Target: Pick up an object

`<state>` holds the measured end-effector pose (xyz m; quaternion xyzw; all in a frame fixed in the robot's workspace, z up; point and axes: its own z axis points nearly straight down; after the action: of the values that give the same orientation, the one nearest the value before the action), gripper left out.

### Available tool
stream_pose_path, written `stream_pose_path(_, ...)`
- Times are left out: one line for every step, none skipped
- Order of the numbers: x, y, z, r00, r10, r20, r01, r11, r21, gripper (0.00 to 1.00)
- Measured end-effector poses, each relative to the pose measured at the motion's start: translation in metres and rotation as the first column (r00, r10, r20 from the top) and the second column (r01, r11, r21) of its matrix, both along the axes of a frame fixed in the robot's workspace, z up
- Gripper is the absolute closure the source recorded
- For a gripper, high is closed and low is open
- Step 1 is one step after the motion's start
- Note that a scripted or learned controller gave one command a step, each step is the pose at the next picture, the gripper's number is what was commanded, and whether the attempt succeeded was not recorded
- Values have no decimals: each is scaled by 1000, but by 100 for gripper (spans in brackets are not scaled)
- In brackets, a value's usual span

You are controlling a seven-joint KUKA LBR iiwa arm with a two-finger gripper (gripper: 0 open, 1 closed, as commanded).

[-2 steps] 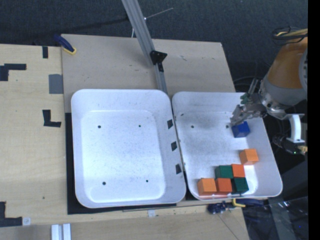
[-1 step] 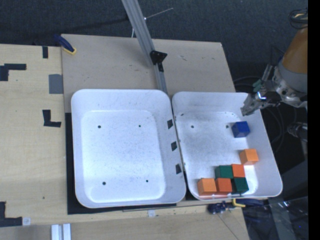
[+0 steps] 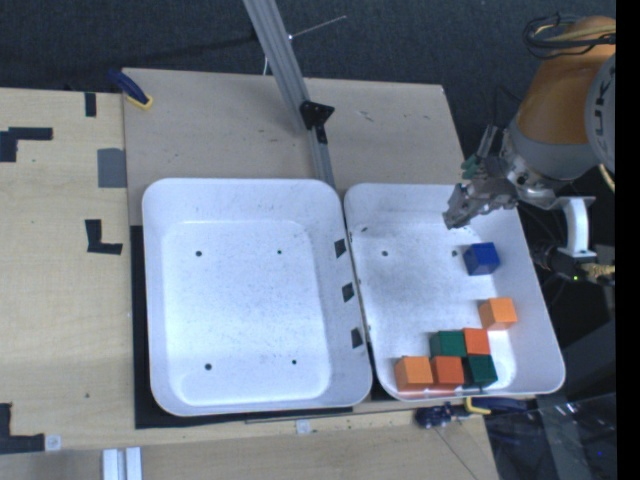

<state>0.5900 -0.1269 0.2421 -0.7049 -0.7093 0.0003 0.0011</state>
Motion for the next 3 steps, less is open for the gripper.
stream_pose_path(7, 60, -7, 1000, 1, 0, -1, 1000, 0, 100)
stream_pose_path(10, 111, -11, 1000, 1, 0, -1, 1000, 1, 100)
stream_pose_path(26, 163, -1, 1000, 1, 2, -1, 1000, 1, 100)
